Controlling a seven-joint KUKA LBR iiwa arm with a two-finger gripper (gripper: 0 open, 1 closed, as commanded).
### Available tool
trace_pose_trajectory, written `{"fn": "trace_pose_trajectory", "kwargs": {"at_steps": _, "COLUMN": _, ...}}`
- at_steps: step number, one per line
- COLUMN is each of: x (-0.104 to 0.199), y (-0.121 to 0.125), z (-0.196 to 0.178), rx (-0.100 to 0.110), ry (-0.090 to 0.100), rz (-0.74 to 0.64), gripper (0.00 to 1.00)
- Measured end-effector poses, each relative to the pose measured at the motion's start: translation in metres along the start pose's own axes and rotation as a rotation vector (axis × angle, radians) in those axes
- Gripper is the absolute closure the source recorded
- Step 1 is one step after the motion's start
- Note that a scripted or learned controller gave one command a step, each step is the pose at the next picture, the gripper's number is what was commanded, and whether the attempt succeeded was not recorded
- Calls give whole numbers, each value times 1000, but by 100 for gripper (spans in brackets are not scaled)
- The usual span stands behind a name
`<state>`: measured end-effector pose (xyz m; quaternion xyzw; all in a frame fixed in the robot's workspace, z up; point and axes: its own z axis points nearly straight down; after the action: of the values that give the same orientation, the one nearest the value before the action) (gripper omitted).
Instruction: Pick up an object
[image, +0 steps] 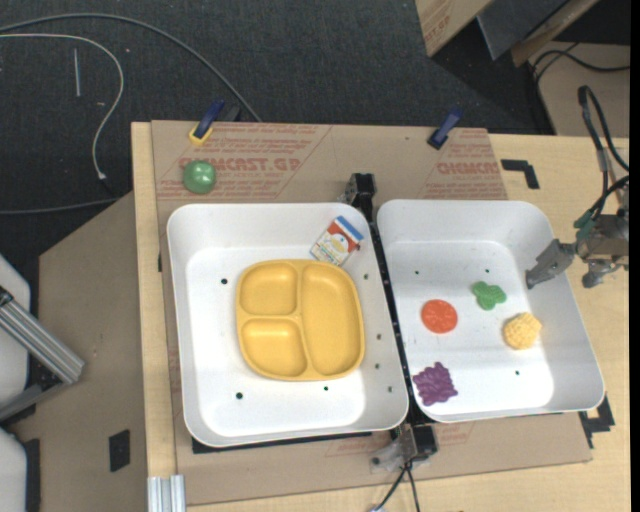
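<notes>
At the far left of the cardboard-covered bench we see a green ball lying outside the bins, near a blue clamp. Next comes the left bin, where a yellow divided plate with three compartments lies flat in the middle. A small carton leans against the bin's back wall, just beyond the plate's far rim.

Moving right, the right bin bears four small things, all apart from one another: a purple grape cluster near the front left corner, an orange-red round piece behind it, a green piece farther back, and a bumpy yellow piece toward the right wall.

At the right edge we find the gripper reaching in over the right bin's far right rim, its grey body level and pointing left. It sits well apart from all four pieces, with nothing between its fingers. We cannot tell how wide the claw stands.
</notes>
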<state>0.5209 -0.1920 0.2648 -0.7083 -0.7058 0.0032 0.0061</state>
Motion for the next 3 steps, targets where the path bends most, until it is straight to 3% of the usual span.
{"fn": "trace_pose_trajectory", "kwargs": {"at_steps": 1, "x": 1, "y": 2, "z": -6, "rx": -12, "ry": -3, "rz": -4, "gripper": 0}}
{"fn": "trace_pose_trajectory", "kwargs": {"at_steps": 3, "x": -1, "y": 16, "z": 91, "rx": -7, "ry": -1, "rz": -4, "gripper": 0}}
